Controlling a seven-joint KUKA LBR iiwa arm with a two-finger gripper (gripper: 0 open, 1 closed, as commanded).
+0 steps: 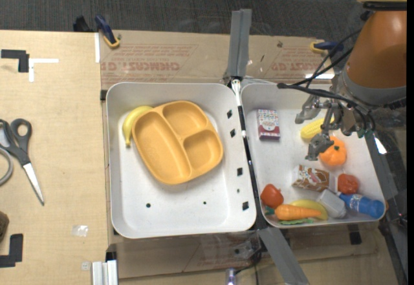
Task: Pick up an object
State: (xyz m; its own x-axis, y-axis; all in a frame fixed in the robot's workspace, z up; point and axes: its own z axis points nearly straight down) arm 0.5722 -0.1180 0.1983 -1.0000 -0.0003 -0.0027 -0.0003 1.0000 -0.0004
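My gripper (318, 127) hangs over the upper right part of the right bin (284, 93), under the grey arm with its orange band (385, 44). It looks open, with nothing clearly held. A small yellow toy (309, 130) lies right beside its fingers, and an orange fruit (334, 155) sits just below them. A red and white box (268, 125) lies to the left. Further down are a snack packet (312, 178), a red tomato (348, 183), a red fruit (272, 196), a carrot (297, 213) and a blue and white bottle (357, 205).
The left bin (129, 212) holds a yellow divided plate (178, 141) with a banana (132, 124) at its upper left edge. Scissors (24, 158) lie on the wooden bench to the left. A grey divider (240, 44) runs between the bins at the back.
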